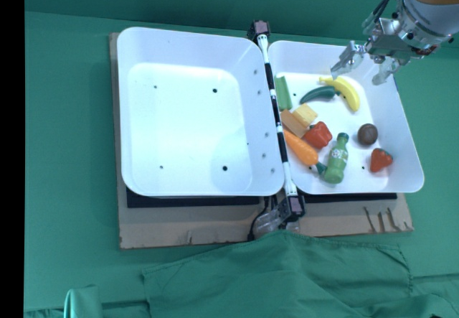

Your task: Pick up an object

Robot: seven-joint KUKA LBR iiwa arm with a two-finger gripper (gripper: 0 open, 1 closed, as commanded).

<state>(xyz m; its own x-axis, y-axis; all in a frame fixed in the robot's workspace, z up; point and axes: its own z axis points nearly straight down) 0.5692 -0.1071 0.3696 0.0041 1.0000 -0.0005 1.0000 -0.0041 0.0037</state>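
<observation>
Your arm enters at the upper right of the frame; the gripper [363, 69] hangs with its fingers spread and nothing between them, above the right bin's [405, 133] far edge. The banana [347, 90] lies just below it, with bare floor toward the right wall.

Slanted overhead view of both bins [143, 44]

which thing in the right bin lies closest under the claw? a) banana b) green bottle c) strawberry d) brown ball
a: the banana lies at the bin's far end just below the open claw, while the strawberry, the green bottle and the brown ball sit nearer the front of the right bin.
</observation>
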